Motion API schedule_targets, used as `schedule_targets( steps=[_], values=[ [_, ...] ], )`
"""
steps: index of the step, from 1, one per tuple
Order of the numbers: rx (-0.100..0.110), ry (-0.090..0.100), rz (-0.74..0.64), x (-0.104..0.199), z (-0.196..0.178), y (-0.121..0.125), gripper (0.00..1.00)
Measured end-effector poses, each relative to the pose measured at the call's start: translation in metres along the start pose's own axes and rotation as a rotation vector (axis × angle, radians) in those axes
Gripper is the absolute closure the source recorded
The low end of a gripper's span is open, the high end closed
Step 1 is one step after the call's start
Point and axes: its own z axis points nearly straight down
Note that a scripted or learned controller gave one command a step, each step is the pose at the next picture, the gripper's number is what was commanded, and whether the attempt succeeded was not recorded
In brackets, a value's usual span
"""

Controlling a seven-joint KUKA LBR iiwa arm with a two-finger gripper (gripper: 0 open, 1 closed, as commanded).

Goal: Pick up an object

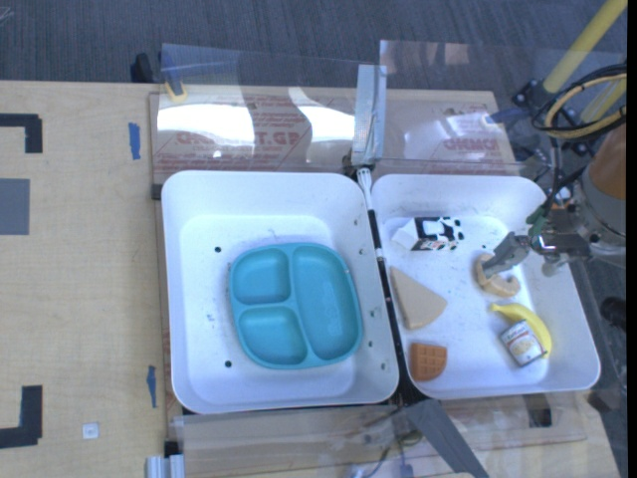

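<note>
Grey fingers [508,254] over a tan ring [497,278], their spread unclear, arm edge-cropped.

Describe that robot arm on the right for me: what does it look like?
A grey arm with an orange band near its wrist. Black and yellow cables loop beside it. It ends in a small grey metal pincer.

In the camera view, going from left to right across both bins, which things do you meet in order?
Blue divided plate → tan wedge → waffle → black-and-white card → small jar.
</note>
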Motion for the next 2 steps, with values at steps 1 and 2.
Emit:
schedule_targets(
  steps=[1,2],
  values=[
    [0.001,-0.002,0.12,-0.044,0.051,0.041,0.0],
    [-0.011,-0.003,0.133,-0.044,0.161,0.087,0.0]
  ],
)
